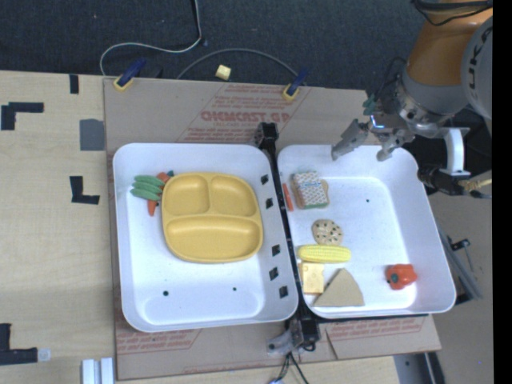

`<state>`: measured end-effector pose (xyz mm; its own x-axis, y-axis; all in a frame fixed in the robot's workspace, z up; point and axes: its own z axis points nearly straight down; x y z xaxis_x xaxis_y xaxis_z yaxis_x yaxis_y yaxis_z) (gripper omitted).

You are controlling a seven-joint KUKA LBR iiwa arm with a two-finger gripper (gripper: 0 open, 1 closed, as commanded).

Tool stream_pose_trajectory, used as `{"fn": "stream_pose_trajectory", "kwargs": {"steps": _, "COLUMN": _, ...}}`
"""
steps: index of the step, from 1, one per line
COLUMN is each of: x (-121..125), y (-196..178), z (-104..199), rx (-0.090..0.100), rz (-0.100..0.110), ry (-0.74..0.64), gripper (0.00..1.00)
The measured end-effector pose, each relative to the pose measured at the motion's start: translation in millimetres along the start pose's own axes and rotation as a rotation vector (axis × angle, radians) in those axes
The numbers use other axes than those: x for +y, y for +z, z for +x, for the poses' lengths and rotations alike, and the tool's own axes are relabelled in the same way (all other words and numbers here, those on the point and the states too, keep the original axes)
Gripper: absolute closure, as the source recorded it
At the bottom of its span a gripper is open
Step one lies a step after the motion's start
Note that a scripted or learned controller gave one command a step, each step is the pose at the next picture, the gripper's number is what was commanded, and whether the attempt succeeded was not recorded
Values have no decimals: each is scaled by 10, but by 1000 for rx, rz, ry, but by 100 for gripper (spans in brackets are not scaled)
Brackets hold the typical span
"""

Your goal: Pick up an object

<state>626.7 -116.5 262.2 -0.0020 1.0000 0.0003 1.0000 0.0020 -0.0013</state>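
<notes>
Fixed overhead camera, slanted down on both bins (128, 238)

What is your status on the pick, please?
End effector open, above the right bin's far edge, holding nothing. Corn, cookie and tomato lie untouched. Nothing in the way.

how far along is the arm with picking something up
Nothing looks picked yet. The gripper hangs open over the right bin's top edge, nothing between its fingers. The corn, cookie and tomato lie in that bin. Descent, grasp and lift remain.
</notes>
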Motion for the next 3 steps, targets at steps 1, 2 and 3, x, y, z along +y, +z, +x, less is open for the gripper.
{"fn": "stream_pose_trajectory", "kwargs": {"steps": 1, "x": 153, "y": 832, "z": 385, "rx": 0, "rz": 5, "ry": -2, "gripper": 0}}
{"fn": "stream_pose_trajectory", "kwargs": {"steps": 2, "x": 419, "y": 1642, "z": 119, "rx": -3, "rz": 1, "ry": 1, "gripper": 0}}
{"fn": "stream_pose_trajectory", "kwargs": {"steps": 3, "x": 406, "y": 1784, "z": 198, "rx": -5, "rz": 4, "ry": 1, "gripper": 0}}
